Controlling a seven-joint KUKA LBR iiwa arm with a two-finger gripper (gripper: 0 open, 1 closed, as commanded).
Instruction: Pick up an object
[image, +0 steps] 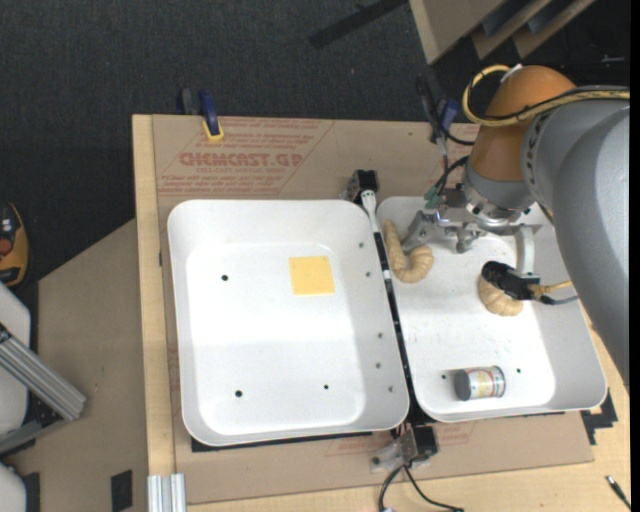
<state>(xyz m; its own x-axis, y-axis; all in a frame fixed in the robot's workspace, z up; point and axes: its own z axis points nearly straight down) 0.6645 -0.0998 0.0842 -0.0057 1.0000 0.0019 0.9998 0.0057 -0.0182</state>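
Claw (452, 228) above right bin (560, 385)

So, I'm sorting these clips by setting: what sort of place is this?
Most likely a robotics lab bench for grasping trials: a grey robot arm reaches over two white bins on a clamped board, with loose cables at the edge.

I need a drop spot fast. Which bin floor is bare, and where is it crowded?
Most open: the left bin, bare everywhere around the yellow square near its top centre. In the right bin, the middle strip above the small can is bare. Crowded: its top, where the gripper hangs by two tan pieces.
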